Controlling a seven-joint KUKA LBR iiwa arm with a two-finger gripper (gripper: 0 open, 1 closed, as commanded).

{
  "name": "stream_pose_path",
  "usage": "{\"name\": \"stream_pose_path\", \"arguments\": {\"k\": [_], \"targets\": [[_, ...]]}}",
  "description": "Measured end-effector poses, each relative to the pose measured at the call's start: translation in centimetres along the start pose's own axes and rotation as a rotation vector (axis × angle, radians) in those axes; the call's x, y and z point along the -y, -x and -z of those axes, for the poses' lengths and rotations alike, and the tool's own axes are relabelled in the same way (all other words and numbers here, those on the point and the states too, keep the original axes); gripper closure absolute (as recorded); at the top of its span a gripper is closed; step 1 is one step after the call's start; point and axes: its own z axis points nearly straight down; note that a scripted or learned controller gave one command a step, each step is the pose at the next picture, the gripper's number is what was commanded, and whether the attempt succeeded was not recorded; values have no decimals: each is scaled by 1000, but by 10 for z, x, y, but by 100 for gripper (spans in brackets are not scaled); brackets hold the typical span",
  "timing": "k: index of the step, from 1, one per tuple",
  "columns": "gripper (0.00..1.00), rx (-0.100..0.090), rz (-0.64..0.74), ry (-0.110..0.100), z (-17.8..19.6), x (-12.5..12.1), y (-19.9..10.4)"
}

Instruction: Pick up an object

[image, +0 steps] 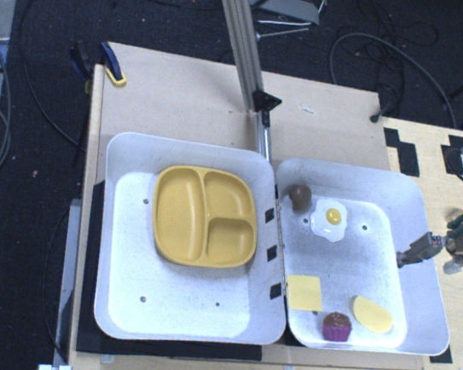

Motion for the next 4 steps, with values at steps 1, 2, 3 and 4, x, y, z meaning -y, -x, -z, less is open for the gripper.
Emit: {"name": "stream_pose_path", "arguments": {"k": [1, 2, 3, 4], "targets": [[0, -2, -1, -4, -48, 1, -10], [0, -3, -2, -6, -112, 3, -9], [0, -3, -1, -5, -167, 0, -19], [100, -1, -3, 0, -154, -1, -18]]}}
